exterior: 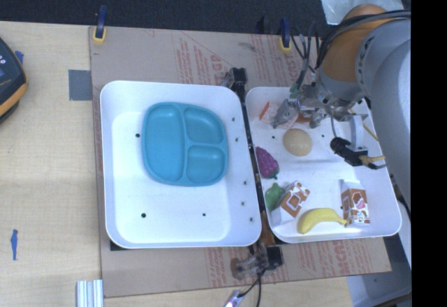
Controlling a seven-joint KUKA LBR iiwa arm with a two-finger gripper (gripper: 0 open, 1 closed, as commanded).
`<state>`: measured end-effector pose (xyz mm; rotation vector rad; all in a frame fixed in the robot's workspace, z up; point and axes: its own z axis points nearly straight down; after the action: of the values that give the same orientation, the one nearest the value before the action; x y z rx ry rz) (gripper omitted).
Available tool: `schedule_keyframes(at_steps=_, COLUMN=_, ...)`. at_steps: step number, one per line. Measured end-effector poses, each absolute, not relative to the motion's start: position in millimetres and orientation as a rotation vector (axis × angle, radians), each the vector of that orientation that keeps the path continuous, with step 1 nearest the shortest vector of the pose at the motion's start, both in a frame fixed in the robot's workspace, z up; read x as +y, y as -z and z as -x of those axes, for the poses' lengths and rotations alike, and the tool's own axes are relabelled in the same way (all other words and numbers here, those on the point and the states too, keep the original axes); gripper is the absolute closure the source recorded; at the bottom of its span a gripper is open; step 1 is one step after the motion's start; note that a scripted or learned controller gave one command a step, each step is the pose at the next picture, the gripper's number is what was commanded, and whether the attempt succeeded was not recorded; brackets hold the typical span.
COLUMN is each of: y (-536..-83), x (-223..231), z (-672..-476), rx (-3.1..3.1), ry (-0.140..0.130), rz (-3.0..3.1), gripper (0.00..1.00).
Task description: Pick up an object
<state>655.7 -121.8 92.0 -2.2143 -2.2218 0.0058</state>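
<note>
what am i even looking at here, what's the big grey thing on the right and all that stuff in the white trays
This is one camera fixed above a workbench, looking down at a slant. The grey and orange shape is a robot arm reaching in from the right; its end effector hangs low over the far end of the right bin, and I cannot tell if it holds anything. Its job is to pick up an object. The left bin holds a blue divided plate. The right bin holds toy food: a tan egg-like ball, purple grapes, a green piece, a banana and two small cartons.
</note>
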Motion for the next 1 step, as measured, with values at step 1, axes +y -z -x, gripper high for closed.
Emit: schedule_keyframes(at_steps=1, y=-92.1, x=-149.3, z=-656.0, rx=-2.222, ry=-0.003, rz=2.217, gripper=0.0)
